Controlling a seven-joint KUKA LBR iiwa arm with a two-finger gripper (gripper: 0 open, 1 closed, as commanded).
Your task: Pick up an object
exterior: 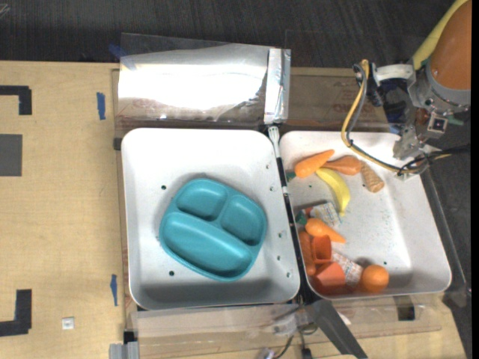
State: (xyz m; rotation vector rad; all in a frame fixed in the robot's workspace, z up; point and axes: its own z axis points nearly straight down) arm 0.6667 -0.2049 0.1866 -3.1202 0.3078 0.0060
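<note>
Banana (pixel 335 188) (mid-bin) lies clear of hand (pixel 410 154) at rim.

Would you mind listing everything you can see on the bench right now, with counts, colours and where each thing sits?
white bins: two, white, side by side on the bench
divided plate: one, teal, in the left bin
carrot: one, orange, top left of the right bin
banana: one, yellow, just below the carrot
round fruit: one, orange, near the right bin's lower edge
small mixed items: several, mostly orange, piled along the right bin's left wall; too cluttered to count
shiny sheet: one, silvery, behind the left bin
arm: one, grey with orange band, at right
gripper: one, above the right bin's upper right corner
</note>
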